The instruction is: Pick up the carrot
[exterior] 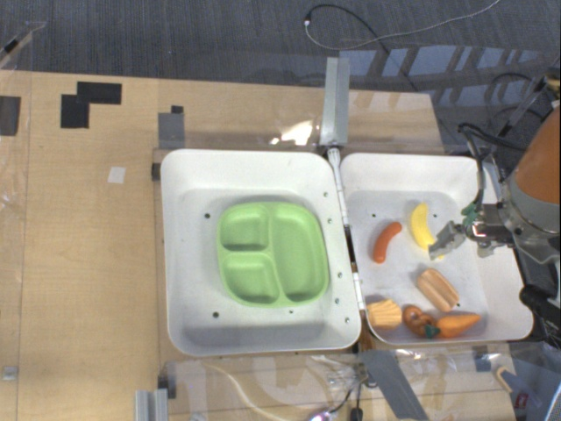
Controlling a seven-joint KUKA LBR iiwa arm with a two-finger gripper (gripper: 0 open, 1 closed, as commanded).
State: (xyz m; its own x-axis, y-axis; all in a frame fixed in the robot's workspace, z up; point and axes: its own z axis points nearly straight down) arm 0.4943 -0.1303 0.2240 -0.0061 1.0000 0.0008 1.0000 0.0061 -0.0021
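The carrot is orange and tapered. It lies flat along the front wall of the right bin, near that bin's front right corner. My gripper hangs over the right half of this bin, well behind the carrot and just right of a yellow banana. It is open, with one grey finger close to the banana and nothing held between the fingers. The grey arm with its orange band comes in from the right.
The right bin also holds a red-orange sausage, a tan bun, a small reddish-brown item touching the carrot's thick end, and a tan ridged piece. A green divided plate sits in the left bin.
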